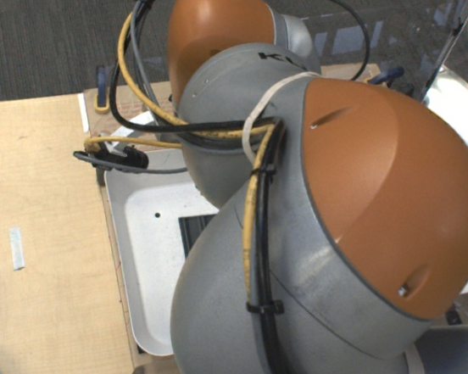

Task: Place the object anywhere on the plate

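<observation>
The big grey and orange arm [326,238] sits very close to the camera and covers most of the white bin [142,271]. Yellow and black cables [251,222] run along the arm. A dark square patch [195,230] shows on the bin floor, just beside the arm. The end effector is hidden behind the arm, so I cannot tell if it is wide, narrow or holding something. I cannot tell where the object or the plate is. The light wood worktop [63,315] lies left of the bin, with a small grey strip [16,249] near its left edge.
</observation>
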`<state>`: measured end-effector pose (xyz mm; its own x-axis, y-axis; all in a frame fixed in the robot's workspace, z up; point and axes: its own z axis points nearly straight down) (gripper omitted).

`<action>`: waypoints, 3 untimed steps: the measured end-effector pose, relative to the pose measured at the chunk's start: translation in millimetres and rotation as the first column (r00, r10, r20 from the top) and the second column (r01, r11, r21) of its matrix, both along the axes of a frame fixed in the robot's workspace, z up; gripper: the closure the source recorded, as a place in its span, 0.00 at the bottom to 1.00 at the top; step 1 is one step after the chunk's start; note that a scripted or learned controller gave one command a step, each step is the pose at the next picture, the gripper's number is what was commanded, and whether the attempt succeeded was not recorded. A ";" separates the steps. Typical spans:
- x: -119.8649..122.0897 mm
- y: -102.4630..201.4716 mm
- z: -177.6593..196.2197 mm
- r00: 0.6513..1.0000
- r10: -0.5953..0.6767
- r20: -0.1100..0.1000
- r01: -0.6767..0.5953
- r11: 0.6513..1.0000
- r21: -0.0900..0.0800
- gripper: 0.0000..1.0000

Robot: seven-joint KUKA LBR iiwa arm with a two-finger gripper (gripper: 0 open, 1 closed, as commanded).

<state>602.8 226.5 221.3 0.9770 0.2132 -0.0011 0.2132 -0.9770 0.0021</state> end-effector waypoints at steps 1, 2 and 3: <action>-92.5 0.4 -98.1 0.991 0.132 -0.005 -0.132 0.991 -0.002 1.00; -32.3 0.1 -130.5 0.983 0.185 -0.004 -0.185 0.983 -0.001 1.00; 28.2 0.1 -128.9 1.000 -0.018 0.001 0.018 1.000 0.002 1.00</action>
<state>631.0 226.6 92.4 0.9808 0.1951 0.0001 0.1951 -0.9808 0.0008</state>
